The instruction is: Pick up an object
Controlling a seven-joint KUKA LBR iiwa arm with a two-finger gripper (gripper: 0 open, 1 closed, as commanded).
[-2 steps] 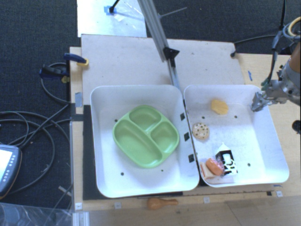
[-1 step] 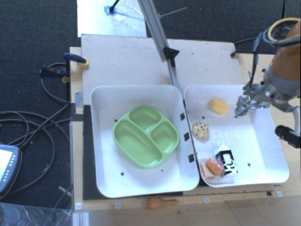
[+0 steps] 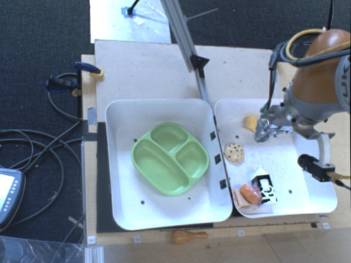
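Grey hand beside yellow piece; its small blurred grip state stays unreadable.

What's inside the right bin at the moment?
The right bin holds a cookie, a yellow piece, a black-and-white item and an orange item. The arm covers part of its floor.
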